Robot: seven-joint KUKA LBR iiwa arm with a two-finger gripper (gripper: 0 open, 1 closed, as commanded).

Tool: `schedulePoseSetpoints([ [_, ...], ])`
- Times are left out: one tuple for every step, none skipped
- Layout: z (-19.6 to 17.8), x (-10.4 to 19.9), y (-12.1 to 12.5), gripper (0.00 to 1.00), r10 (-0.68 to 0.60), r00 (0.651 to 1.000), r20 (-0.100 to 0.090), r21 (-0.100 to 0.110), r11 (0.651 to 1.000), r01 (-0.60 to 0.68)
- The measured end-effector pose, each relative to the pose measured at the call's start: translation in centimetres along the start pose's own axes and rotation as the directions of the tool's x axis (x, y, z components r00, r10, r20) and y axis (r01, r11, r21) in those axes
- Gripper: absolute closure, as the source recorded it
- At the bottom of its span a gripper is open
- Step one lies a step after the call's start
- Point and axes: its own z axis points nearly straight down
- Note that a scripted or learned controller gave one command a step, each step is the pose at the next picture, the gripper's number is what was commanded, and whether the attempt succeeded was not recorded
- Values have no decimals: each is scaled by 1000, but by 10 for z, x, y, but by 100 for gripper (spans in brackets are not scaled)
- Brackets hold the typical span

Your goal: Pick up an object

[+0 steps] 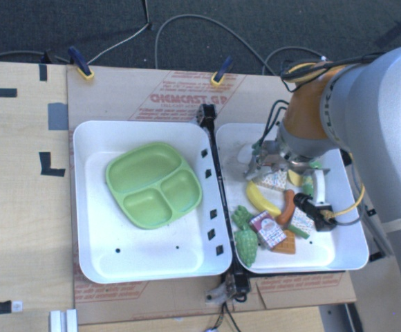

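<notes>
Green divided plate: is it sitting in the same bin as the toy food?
No, the green three-compartment plastic plate lies alone in the left white bin, while the yellow banana and other toys are in the right white bin.

Both bins, left (90, 254) and right (352, 254), appeared as smooth, glossy white plastic. The plate (153, 184) in the left bin was light green plastic with a soft satin sheen. The sheet (180, 95) under the bins looked like matt brown cardboard with red print. The bench (21, 213) to the left showed pale wood grain, matt. The floor (62, 12) at the far side resembled dark, rough carpet. The arm (366, 109) had a smooth grey shell, and its band (304, 113) was glossy orange. The banana (261, 199) looked like smooth yellow plastic. The clips (81, 63) looked like plastic.
</notes>
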Motion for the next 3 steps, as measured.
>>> schedulePoseSetpoints([
  [0, 0, 0, 0, 0, 1000, 0, 1, 1000, 0],
  [14, -8, -32, 0, 0, 1000, -3, 9, 1000, 0],
  [4, -9, -31, 100, 0, 1000, -2, 9, 1000, 0],
])
